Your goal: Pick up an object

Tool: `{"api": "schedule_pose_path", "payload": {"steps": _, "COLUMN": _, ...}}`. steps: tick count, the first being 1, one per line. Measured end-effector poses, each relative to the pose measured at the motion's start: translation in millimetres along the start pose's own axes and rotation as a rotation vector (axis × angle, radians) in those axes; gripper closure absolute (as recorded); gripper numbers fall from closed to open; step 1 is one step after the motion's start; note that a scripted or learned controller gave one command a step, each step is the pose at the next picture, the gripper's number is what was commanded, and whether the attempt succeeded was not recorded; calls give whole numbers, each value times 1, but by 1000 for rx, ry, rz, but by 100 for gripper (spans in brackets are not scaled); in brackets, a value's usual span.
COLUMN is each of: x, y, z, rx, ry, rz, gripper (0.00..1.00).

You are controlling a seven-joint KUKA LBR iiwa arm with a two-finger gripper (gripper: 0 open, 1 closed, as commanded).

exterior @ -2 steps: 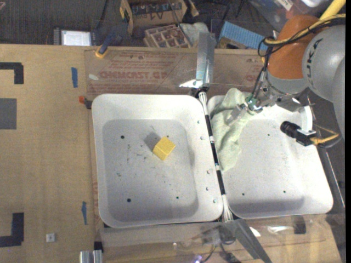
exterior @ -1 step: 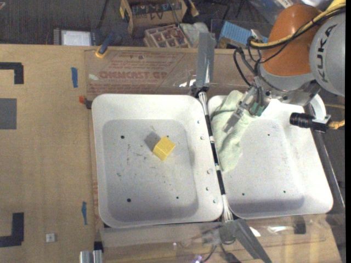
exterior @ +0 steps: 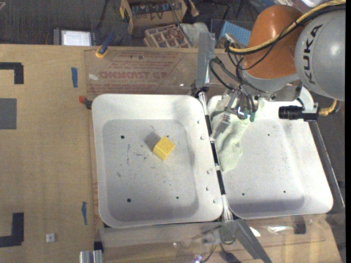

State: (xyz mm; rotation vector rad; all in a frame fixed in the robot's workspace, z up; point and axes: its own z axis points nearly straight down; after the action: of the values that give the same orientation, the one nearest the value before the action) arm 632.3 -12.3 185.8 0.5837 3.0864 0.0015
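You will find the tool (exterior: 237,113) at the right bin's (exterior: 285,196) upper-left corner, fingers clamped on a pale green cloth (exterior: 230,144) that hangs below it, while a yellow block (exterior: 164,148) lies in the left bin (exterior: 109,201).

one fixed camera looks down at a slant from above the bench (exterior: 44,147). both white bins (exterior: 151,106) sit mid-frame.

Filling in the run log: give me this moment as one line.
claw: over right bin's left edge | pale green cloth: hangs from claw | yellow block: left bin
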Motion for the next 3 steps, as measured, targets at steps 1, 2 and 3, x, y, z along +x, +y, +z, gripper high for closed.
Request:
{"api": "schedule_pose_path", "payload": {"steps": 1, "x": 7, "y": 62, "z": 0, "rx": -2, "ry": -5, "rz": -116, "gripper": 0}}
{"api": "schedule_pose_path", "payload": {"steps": 2, "x": 24, "y": 116, "z": 66, "rx": -4, "ry": -8, "rz": -5, "gripper": 0}}
{"api": "schedule_pose_path", "payload": {"steps": 3, "x": 22, "y": 116, "z": 55, "rx": -10, "ry": -14, "rz": -2, "gripper": 100}}
